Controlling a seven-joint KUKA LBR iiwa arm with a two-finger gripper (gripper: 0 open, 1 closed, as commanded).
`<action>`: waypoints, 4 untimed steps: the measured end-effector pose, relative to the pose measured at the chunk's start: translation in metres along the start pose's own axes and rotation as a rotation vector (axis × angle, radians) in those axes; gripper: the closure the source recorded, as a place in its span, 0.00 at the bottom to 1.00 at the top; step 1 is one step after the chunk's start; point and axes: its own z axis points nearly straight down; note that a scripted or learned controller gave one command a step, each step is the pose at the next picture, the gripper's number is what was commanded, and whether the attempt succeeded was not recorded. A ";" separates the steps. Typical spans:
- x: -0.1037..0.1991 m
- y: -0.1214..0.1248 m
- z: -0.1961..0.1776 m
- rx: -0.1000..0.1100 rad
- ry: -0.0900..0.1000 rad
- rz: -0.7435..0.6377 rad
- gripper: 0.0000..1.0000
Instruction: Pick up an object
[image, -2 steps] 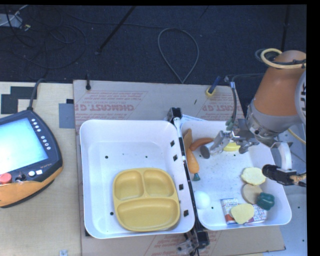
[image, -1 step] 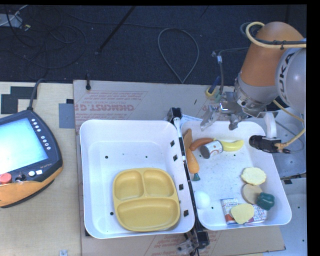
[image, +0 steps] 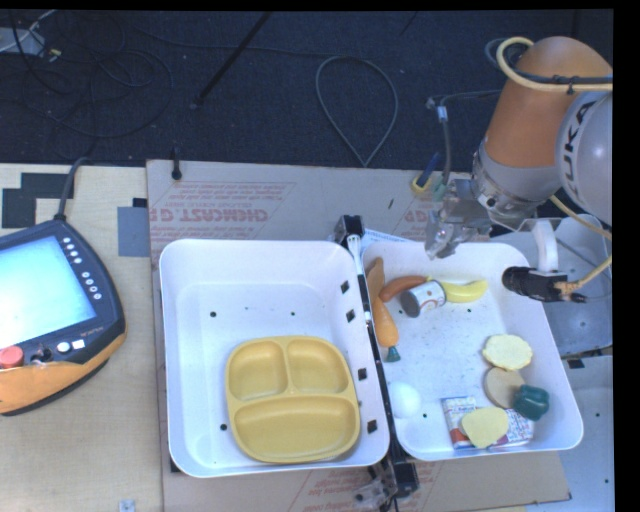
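The gripper (image: 441, 243) hung empty above the right bin (image: 565, 400), its opening unclear, and risked nudging the crowded banana (image: 463, 291) and hot dog (image: 402, 287) aside.

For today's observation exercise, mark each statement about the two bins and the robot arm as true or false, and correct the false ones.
1. The yellow divided tray lies in the left bin. True.
2. The carrot lies in the left bin. False: it lies in the right bin, along its left wall.
3. The gripper is above the far edge of the right bin. True.
4. The banana is held between the gripper's fingers. False: it lies on the bin floor, below the gripper in the view.
5. The dark green object sits in the tray. False: it sits near the right bin's right wall.
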 end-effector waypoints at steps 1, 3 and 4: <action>0.000 0.000 0.000 0.001 0.000 0.000 0.00; -0.023 -0.058 0.002 0.000 -0.001 0.003 0.00; 0.014 -0.013 -0.010 -0.001 0.000 0.001 0.00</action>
